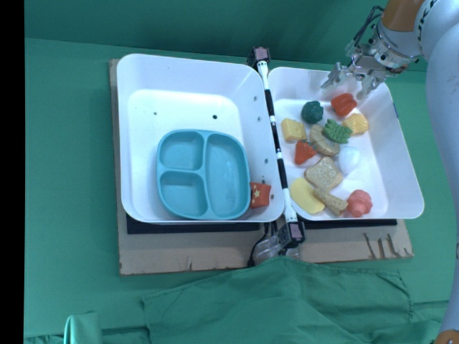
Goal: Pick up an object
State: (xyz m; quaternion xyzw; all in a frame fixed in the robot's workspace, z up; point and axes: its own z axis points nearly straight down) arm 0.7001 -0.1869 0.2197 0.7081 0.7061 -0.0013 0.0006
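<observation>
Camera view, left to right. Left bin [143,77] holds a teal divided plate [204,174]; a small red piece with a yellow star [259,193] sits at the plate's near-right corner, against the bin wall. Black-and-white divider rod [275,131] runs between the bins.

Right bin [401,185] has the toy food pile, any of which could be the pick: yellow wedge [292,130], dark green broccoli-like piece [312,111], strawberry [305,152], bread slice [324,172], yellow cheese-like slab [307,196], spiky green piece [336,130], red pepper-like piece [343,104], yellow piece [356,123], white egg-like piece [349,160], pink-red lump [358,203] at the near side.

Gripper [351,79] hangs over the far right corner of that bin, just beyond the red pepper-like piece. Jaws look spread, nothing between them.

Status, my read: pick not done. No object grasped or lifted; everything lies in the bins. Left to do: descend on a target, likely the red pepper-like piece since it is closest, close, lift clear. The pile is tight, so neighbours could get nudged.

Green cloth [287,299] is bunched on the table at the near edge.
</observation>
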